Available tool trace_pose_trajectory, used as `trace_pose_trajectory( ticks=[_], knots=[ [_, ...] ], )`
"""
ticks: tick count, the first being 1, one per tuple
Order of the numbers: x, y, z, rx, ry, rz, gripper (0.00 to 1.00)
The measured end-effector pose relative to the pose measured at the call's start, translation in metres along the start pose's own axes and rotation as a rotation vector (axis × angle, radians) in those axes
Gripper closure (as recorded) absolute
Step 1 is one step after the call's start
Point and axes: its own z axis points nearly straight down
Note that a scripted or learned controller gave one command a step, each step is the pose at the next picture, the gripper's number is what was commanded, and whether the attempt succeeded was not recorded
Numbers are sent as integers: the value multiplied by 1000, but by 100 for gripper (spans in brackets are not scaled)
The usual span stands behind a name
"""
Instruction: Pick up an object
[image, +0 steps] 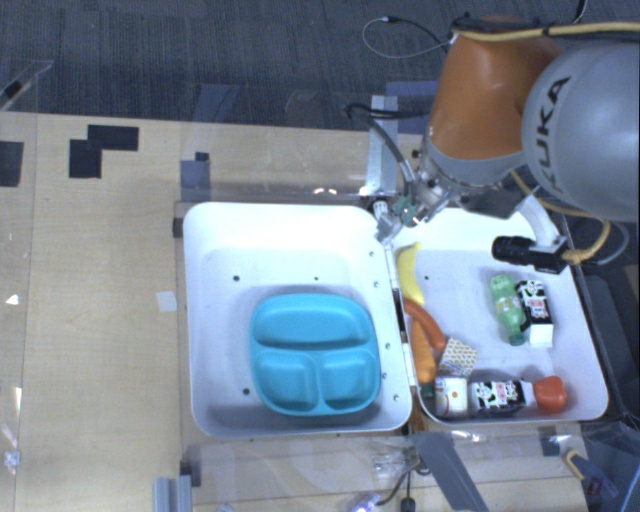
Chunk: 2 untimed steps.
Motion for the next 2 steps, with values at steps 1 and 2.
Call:
trace_pose_trajectory(
  ticks=[1, 2],
  knots=[
    [18, -9, -1, 1, 0, -100, 100],
    [-41, -11, -160, -2, -3, 13, 100]
  ],
)
